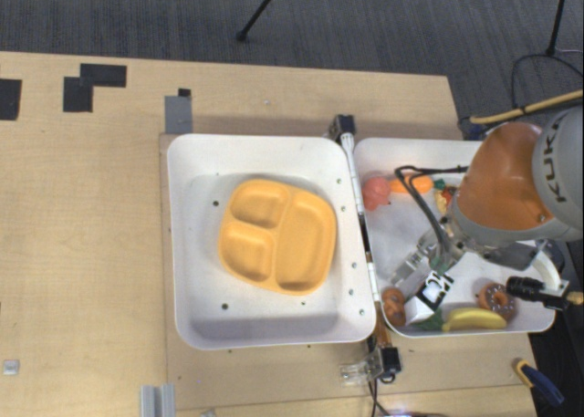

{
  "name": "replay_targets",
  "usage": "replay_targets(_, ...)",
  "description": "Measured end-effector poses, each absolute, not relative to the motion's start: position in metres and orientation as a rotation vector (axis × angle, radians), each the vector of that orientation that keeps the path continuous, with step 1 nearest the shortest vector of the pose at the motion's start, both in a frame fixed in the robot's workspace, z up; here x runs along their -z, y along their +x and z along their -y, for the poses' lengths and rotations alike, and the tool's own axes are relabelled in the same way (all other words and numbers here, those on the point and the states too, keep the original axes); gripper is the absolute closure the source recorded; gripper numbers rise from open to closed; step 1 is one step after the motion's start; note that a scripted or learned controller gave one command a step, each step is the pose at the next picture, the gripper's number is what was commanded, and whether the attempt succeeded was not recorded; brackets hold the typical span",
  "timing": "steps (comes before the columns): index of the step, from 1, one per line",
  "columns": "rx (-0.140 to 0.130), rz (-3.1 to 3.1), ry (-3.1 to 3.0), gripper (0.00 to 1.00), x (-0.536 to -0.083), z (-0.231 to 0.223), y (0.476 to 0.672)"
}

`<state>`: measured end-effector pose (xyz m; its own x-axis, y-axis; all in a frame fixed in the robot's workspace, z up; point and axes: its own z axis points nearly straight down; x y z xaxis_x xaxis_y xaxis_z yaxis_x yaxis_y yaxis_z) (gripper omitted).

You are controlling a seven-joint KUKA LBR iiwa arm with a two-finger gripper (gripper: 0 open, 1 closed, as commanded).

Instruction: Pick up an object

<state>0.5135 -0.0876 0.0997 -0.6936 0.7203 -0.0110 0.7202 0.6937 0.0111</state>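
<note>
Camera view: end effector low in right bin, near banana.

Grey arm, orange band, black cables, seemingly metallic gripper with black-and-white marking.

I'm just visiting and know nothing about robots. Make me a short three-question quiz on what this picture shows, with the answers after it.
1. True or false: the yellow divided plate lies in the left bin.
2. Which item lies along the near edge of the right bin? A) a banana B) a spoon C) a cup
3. Fill in: the gripper hangs over the ____ bin.

Key
1. True. The plate lies alone in the left bin.
2. A. The banana lies beside a chocolate doughnut; a pink round item sits in the far corner.
3. Right. The arm with its orange band reaches in over that bin.
</note>
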Motion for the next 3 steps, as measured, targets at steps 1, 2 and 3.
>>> replay_targets(1,-0.008,-2.945,1.036,0.00,-0.089,0.089,0.493)
replay_targets(2,-0.011,-2.948,1.034,1.00,-0.100,0.087,0.494)
replay_targets(3,-0.003,-3.038,0.777,1.00,-0.185,0.024,0.488)
